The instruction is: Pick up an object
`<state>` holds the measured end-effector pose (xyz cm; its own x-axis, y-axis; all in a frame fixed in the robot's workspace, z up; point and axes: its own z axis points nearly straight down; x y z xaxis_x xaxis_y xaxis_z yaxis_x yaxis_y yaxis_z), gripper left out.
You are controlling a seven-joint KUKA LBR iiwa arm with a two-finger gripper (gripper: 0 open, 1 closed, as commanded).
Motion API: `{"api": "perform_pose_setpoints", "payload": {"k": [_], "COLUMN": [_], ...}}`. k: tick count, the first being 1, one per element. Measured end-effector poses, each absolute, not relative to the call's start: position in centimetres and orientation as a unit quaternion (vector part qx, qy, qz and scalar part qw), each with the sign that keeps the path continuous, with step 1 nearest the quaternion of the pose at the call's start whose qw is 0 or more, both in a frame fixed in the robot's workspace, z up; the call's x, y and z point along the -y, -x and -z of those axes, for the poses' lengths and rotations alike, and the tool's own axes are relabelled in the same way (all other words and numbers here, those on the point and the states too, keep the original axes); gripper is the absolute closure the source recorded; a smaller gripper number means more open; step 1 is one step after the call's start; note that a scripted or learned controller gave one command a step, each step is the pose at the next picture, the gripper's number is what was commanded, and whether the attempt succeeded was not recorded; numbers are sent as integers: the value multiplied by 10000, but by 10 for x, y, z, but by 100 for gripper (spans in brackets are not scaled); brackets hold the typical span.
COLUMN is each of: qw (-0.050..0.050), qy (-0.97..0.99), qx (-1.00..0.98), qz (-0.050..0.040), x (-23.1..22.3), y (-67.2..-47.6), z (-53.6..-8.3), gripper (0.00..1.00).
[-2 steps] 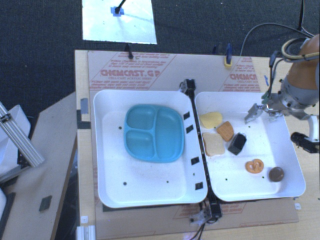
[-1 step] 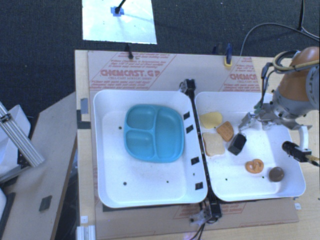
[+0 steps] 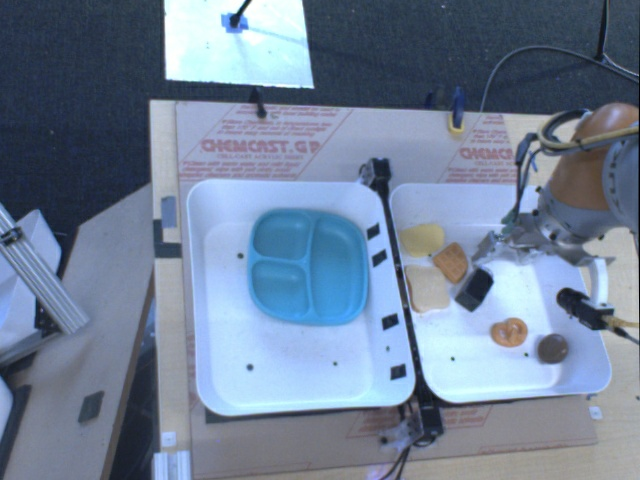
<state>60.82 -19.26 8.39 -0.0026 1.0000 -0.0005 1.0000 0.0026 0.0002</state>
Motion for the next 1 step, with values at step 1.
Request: {"api": "perform_pose_setpoints", "payload": {"k": [1], "qw": [27], "qy": [-7057], "qx": [-7085], "qz": [-10], "x": [193], "y": [-610], "z": [-96], "gripper": [100]}}
